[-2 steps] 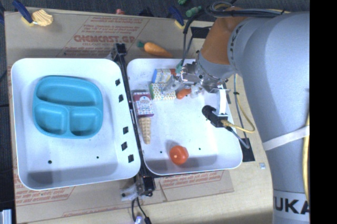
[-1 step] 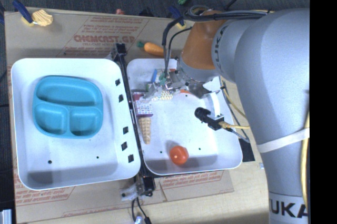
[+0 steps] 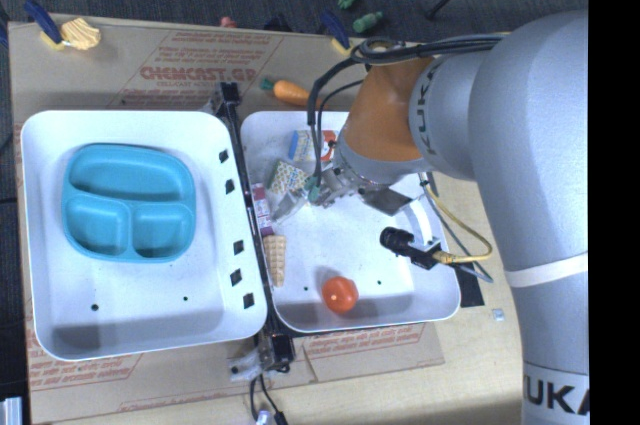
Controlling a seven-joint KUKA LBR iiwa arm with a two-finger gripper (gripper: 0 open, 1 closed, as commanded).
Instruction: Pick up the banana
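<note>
We hover our gripper (image 3: 318, 188) over the right bin (image 3: 440, 298), finger state impossible to tell, no banana gripped yet.

One camera hangs above the bench (image 3: 180, 48), looking down at a slant on both white bins (image 3: 50, 243), fairly near; the arm (image 3: 500, 133) enters from the right.

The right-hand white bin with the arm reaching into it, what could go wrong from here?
1. The gripper sits among small cluttered items by the patterned packet, so it may close on the wrong thing.
2. The orange round fruit and ridged tan cone lie loose in the right white bin and could get knocked.
</note>
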